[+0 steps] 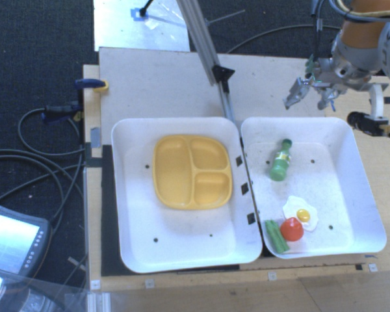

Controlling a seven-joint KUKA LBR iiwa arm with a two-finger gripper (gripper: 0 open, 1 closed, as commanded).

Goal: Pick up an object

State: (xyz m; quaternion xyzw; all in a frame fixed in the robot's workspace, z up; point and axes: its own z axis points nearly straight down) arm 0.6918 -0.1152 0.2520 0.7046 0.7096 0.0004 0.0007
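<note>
My gripper (310, 97) hangs above the bench just past the far edge of the right bin (361, 174), its fingers spread open with nothing between them. Inside that bin a green bottle (280, 160) lies near the far left part. A fried egg toy (301, 213) sits near the front, with a red tomato (291, 229) touching its near side and a green bean piece (275, 235) at the front left corner. The gripper is well above and behind the bottle.
The left bin (133, 200) holds a yellow divided plate (192, 172). A grey metal pole (201, 38) slants across the bench from the top to the gap between the bins. Cables and a teach pendant (10, 242) lie left of the bench.
</note>
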